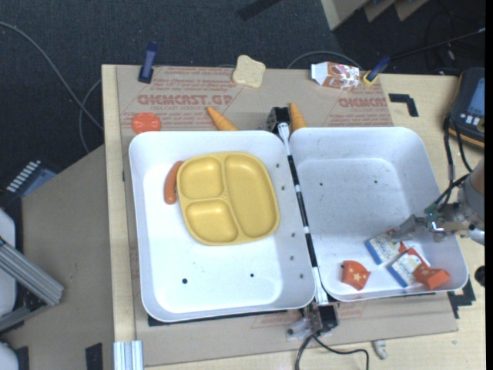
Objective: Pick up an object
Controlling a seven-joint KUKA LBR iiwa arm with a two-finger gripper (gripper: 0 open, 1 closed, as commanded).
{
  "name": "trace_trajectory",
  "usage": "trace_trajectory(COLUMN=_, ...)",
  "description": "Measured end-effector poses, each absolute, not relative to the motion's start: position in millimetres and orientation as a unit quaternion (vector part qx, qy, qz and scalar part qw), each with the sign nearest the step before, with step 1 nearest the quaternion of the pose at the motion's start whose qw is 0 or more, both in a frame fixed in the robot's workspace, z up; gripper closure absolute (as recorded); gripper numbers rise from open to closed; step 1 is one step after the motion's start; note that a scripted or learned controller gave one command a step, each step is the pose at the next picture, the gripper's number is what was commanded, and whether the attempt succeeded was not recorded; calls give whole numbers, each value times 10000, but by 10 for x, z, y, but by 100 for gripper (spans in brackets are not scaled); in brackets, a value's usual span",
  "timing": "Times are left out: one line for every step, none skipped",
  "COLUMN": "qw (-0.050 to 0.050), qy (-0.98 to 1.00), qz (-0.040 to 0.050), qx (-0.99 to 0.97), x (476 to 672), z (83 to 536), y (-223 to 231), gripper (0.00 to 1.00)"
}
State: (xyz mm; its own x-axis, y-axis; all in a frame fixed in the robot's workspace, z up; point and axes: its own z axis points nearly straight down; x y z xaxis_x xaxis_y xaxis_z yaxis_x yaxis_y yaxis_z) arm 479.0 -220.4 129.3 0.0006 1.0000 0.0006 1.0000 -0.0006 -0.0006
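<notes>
In the right bin point(362, 168), several small objects lie in the near right corner. They are a red piece point(354, 274), a blue and white packet point(381, 247), a second packet with red on it point(408, 264), and an orange piece point(436, 278). My gripper point(422, 223) reaches in from the right edge, low over the bin. It sits just above and to the right of the blue and white packet. Nothing visibly hangs from it. The arm behind it is cut off by the frame.
The left bin point(223, 284) holds a yellow divided plate point(228, 197) with a sausage point(170, 182) beside it. On the cardboard behind the bins lie a bread slice point(248, 70), two carrot pieces point(221, 119), an orange disc point(145, 122) and a small carton point(337, 74).
</notes>
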Motion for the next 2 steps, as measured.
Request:
trace_trajectory(qw=-7, qy=-7069, qz=-1, qx=-7073, x=4794, z=1392, y=-2205, gripper=100)
trace_trajectory(qw=-6, qy=-7077, qz=-4, qx=-7065, x=4964, z=1875, y=-1584, gripper=100)
